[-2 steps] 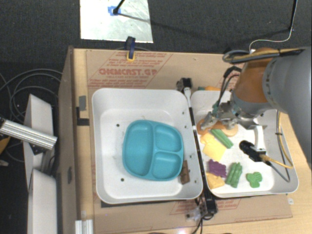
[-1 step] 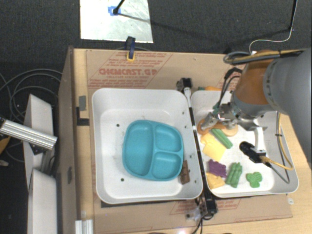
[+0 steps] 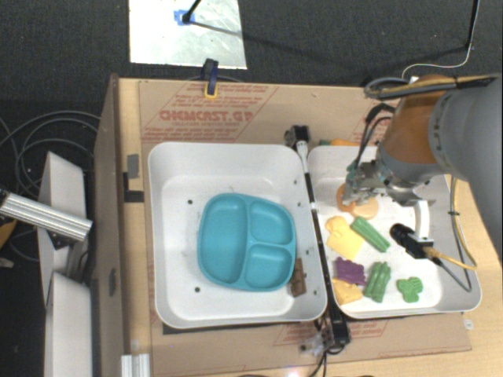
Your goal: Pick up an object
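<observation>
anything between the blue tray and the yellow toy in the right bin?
Yes, in the camera view: the brown piece by the blue divided tray, then the two bins' adjoining walls. The yellow toy lies just past them.

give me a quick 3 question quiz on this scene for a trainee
1. True or false: the blue tray lies in the left bin.
2. The end effector is over which bin? A) left B) right
3. Fill in: the brown piece lies beside the tray's ____ edge.

Key: 1 true; 2 B, the right bin; 3 right.
</observation>
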You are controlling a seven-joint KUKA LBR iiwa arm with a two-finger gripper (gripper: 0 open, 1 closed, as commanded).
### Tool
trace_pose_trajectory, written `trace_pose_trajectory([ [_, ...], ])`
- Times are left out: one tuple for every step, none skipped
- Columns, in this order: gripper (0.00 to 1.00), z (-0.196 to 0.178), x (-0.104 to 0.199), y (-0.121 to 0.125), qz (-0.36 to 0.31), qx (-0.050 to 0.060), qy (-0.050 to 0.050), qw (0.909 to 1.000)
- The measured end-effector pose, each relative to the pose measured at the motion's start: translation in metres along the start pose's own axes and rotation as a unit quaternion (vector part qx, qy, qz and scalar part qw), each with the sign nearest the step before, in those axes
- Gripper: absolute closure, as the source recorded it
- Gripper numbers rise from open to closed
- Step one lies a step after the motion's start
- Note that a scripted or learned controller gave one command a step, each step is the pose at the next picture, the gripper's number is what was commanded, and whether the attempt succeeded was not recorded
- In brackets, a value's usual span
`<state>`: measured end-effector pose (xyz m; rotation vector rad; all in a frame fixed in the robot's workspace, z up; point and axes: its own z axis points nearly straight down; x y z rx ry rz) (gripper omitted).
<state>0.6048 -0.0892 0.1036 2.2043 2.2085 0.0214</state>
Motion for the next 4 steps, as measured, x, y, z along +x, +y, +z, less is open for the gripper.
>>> trace_pose_trajectory([
  [0.0,0.001,0.0,-0.001,0.0,0.001,0.0,1.0],
  [0.0,0.013,-0.006,-0.021,0.0,0.002,0.0,1.0],
  [0.0,0.018,-0.015,-0.04,0.001,0.012,0.002,0.9999],
  [0.0,0.019,-0.042,0.032,-0.001,0.009,0.001,1.0],
])
